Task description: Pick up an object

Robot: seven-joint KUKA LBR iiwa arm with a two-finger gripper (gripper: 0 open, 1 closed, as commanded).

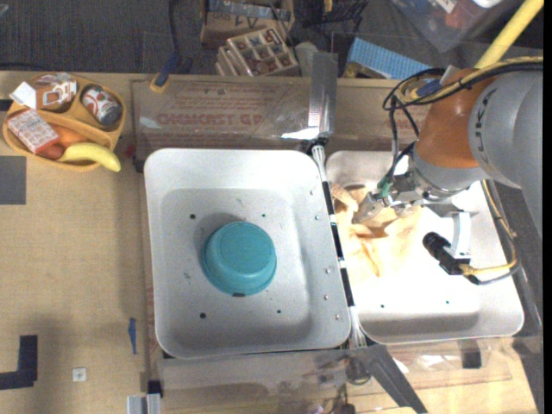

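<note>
A round teal plastic bowl, turned upside down, sits near the middle of the left white bin, a little toward that bin's near edge and clear of all four walls. The right white bin is washed out by glare, and its floor near the far-left corner carries a crumpled, tan, paper-like object that reaches from the dividing wall toward the bin's centre; what exactly it is made of is hard to say in this light. The grey arm with its orange band comes in over the right bin's far-right corner, and the two-finger gripper hangs low over the upper part of the tan object, apparently touching it. Whether the gripper is spread or closed cannot be told, since glare and the wrist body blur it. A black cable connector hangs below the wrist, over the bin's centre.
</note>
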